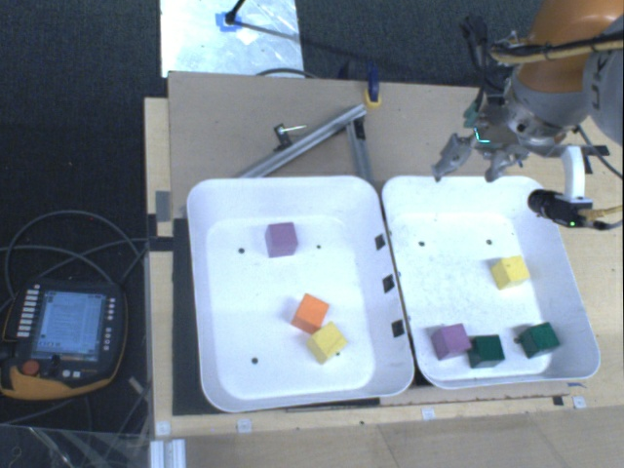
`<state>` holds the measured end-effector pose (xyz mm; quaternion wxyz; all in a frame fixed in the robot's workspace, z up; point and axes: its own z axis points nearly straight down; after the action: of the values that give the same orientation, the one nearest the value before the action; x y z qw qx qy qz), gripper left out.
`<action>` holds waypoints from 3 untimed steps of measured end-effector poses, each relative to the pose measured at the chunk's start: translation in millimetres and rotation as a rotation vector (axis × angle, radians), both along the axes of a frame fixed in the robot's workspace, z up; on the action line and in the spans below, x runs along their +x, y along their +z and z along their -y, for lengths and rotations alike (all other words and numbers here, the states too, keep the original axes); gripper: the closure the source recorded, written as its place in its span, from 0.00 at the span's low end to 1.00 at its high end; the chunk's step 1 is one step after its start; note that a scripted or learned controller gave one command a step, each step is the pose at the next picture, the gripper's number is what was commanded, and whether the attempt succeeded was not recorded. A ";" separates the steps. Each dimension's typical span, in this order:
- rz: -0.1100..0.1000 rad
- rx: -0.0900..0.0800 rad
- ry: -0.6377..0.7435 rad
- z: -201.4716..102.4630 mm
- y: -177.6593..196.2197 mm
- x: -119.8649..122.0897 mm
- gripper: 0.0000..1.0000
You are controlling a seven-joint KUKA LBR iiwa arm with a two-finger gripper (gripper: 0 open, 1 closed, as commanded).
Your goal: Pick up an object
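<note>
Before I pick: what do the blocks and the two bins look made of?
The blocks, such as the orange block and the purple block, look like painted wood or dense foam: flat matte colour, crisp edges, no glare. I cannot tell which. The left bin and right bin look like moulded white plastic: smooth, rounded rims, slightly glossy.

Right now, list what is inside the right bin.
The right bin holds a yellow block, a purple block and two dark green blocks. Nothing covers its floor; the gripper hangs above its far rim.
</note>
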<state>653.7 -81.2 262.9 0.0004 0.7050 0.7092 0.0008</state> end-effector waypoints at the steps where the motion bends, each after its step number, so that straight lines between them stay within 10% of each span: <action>1: 0.000 0.000 0.000 0.0 0.0 0.0 0.00; 3: -0.005 -0.001 -0.004 1.4 -111.3 -6.5 0.00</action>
<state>647.3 -82.6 151.6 -0.0010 0.7063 0.7079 -0.0012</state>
